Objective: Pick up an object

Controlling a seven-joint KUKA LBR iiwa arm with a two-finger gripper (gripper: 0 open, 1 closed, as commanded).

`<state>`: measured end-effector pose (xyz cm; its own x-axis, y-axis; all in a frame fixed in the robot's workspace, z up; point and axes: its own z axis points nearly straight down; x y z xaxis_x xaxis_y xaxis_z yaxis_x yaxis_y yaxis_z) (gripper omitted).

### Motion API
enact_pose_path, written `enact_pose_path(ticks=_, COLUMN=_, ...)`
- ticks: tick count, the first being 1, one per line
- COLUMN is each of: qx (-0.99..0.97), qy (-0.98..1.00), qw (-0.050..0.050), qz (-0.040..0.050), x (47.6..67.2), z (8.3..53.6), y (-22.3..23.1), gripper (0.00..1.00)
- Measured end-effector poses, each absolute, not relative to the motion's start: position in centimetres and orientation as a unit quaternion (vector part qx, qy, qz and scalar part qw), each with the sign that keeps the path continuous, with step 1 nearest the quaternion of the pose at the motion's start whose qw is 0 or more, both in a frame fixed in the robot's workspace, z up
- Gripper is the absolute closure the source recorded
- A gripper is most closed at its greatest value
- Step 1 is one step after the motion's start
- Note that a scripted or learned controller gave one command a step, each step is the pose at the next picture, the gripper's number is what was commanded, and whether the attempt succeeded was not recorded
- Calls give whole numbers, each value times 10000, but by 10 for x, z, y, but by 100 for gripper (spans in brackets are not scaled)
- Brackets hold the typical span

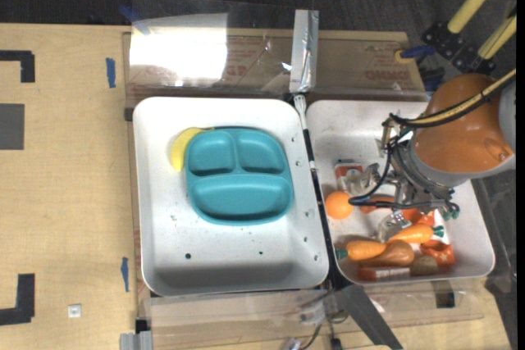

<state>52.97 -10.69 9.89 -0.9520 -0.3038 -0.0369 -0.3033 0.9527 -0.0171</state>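
While the left bin [156,258] holds a teal divided tray [238,174] partly covering a yellow item [179,147], the right bin [344,123] holds an orange ball [338,205] and carrots [367,248] beneath the end effector [404,209]; finger state cannot be determined.

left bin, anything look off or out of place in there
A yellow object lies half hidden under the upper-left edge of the teal divided plate in the left bin, so the plate sits on it rather than flat. What it is cannot be told.

Tan bench [66,201] bears left bin [156,258], right bin [484,258], side by side.
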Motion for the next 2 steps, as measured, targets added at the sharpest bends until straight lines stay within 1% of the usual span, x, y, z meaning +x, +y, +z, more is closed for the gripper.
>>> enact_pose_path(ticks=1, qx=-1584, qy=9873, qw=119, qz=-43, x=561, z=96, y=-95, gripper=0)
enact_pose_path(ticks=2, qx=-2579, qy=9661, qw=113, qz=-34, x=627, z=97, y=-112, gripper=0)
